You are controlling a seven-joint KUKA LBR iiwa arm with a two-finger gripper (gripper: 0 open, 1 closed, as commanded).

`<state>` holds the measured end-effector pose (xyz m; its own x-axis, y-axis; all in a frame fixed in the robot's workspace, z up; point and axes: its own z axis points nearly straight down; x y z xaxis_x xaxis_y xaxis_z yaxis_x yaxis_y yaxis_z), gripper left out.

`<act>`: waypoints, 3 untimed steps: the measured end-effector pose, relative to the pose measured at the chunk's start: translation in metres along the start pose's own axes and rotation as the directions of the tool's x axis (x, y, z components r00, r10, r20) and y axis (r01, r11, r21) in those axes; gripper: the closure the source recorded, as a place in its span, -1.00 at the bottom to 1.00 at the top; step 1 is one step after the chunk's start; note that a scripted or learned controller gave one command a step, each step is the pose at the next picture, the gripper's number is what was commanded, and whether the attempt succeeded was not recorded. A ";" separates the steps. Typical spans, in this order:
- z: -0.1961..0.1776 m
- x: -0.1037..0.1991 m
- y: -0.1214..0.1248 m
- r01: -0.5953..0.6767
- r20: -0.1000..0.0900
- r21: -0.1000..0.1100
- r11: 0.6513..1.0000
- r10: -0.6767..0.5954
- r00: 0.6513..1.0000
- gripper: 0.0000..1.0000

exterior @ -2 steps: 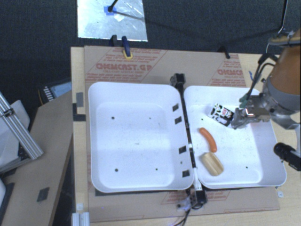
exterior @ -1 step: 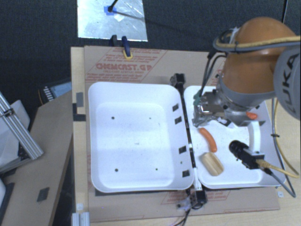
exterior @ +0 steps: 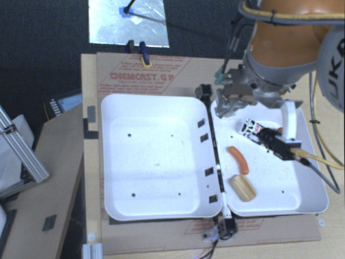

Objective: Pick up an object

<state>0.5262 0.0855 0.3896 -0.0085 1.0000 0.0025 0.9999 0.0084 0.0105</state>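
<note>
Single fixed camera above the bench [exterior: 161, 69], angled down at a slant; both white bins [exterior: 156, 155] in frame, arm [exterior: 291, 31] entering from right.

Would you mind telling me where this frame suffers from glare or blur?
In the camera view, the metal sheet at the top glares brightly; the left bin is nearly washed out to plain white; the arm's orange band looms close and soft, while the orange sausage and tan block stay fairly sharp.
</note>
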 end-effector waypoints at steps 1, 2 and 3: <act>0.040 -0.088 -0.042 -0.017 0.005 0.012 1.000 0.017 1.000 1.00; -0.043 -0.023 -0.039 0.002 0.000 0.000 1.000 -0.002 1.000 1.00; 0.029 -0.078 -0.040 -0.013 0.004 0.014 1.000 0.013 1.000 1.00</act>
<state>0.4867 0.0071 0.3596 0.0042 1.0000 -0.0016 1.0000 -0.0042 -0.0031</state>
